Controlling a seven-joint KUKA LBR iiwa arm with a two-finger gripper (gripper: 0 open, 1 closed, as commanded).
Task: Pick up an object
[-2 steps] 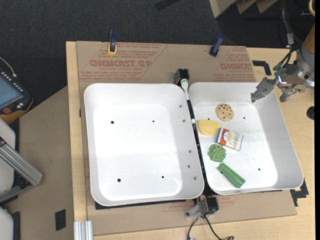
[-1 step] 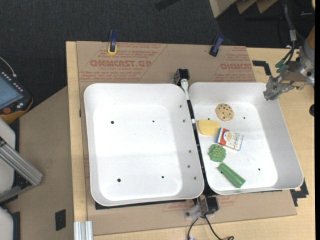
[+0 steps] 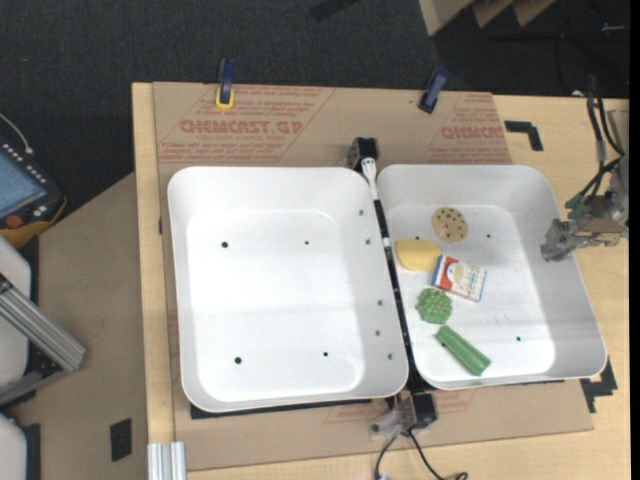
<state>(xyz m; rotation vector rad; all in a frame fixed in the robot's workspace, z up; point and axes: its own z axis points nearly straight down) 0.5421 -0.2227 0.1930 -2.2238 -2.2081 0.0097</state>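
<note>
Camera view: we are seeing the grey metal jaws [image 3: 572, 230] hovering at the right white plastic bin [image 3: 560, 298] rim, spread unclear; the green cylindrical stick [image 3: 462, 350] is lying diagonal, down-left of them.

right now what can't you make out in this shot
- Gripper, camera view: small and partly cut by the right edge at the right bin's rim; whether it is open or shut can't be told.
- Small carton: print too small to read.
- Round cookie-like piece: too small to say what it really is.
- Green bumpy piece and green stick: they look close, but contact can't be judged.
</note>
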